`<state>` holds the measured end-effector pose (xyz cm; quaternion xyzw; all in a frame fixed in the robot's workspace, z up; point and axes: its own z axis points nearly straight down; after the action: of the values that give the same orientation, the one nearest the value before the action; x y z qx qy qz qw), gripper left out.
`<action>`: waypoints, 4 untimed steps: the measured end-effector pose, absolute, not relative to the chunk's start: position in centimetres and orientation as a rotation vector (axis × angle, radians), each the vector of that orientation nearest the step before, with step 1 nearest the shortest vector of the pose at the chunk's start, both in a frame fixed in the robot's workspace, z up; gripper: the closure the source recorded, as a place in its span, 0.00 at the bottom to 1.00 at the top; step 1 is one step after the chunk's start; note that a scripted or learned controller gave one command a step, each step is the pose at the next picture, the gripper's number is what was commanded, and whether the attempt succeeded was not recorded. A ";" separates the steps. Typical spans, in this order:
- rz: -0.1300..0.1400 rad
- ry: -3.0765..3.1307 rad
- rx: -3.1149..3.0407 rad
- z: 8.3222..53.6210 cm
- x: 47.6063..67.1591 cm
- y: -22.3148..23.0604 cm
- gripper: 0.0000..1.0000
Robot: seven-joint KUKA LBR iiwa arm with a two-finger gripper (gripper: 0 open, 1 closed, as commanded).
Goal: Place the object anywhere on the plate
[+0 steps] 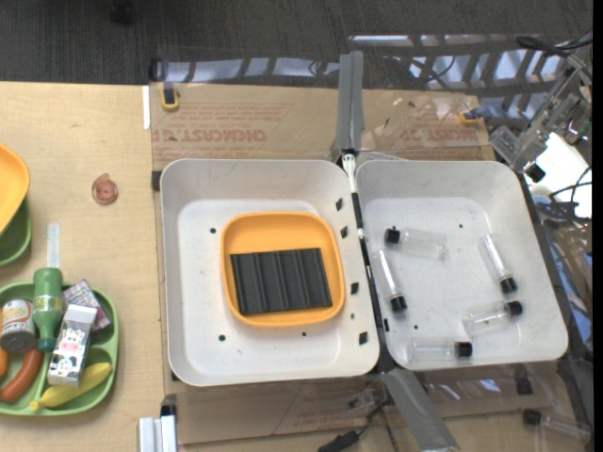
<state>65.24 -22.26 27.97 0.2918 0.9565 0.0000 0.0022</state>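
An orange plate [281,226] with a dark ribbed centre lies flat in the middle of the left white bin [188,271]. Several clear plastic tubes with black caps lie scattered on the floor of the right white bin [443,186]. One tube [416,243] is near the bin's upper left and another tube [387,276] lies along its left wall. A third tube [496,262] is at the right. Two more rest near the front, one [490,316] at the right and one [438,351] by the front wall.
A metal divider bar [350,102] runs back from between the bins. Metal framework and cables [556,130] crowd the upper right corner. Left of the bins, a wooden table holds a green tray of toy food [57,347] and an orange bowl [9,191].
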 end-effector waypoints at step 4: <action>-0.001 3.118 -0.320 28.6 66.0 -22.1 1.00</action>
<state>66.03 -22.13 28.59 -0.1022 0.9948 -0.0003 0.0034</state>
